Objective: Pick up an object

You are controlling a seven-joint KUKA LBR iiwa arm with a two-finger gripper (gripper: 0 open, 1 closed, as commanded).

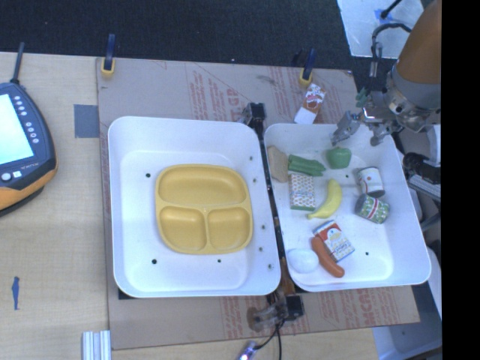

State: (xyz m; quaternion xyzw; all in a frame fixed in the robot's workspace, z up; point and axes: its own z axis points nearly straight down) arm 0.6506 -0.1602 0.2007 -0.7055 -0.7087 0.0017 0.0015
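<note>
Objects for picking all lie in the right bin; the left bin carries a yellow divided tray. The arm reaches over the right bin's far corner, its gripper hanging above the rim, and whether it is open or closed cannot be told. Nearest it is the green pepper, just below and slightly left in view. Farther along that line the banana lies with its long axis running toward the near edge. Two small cans sit by the right wall.
</note>
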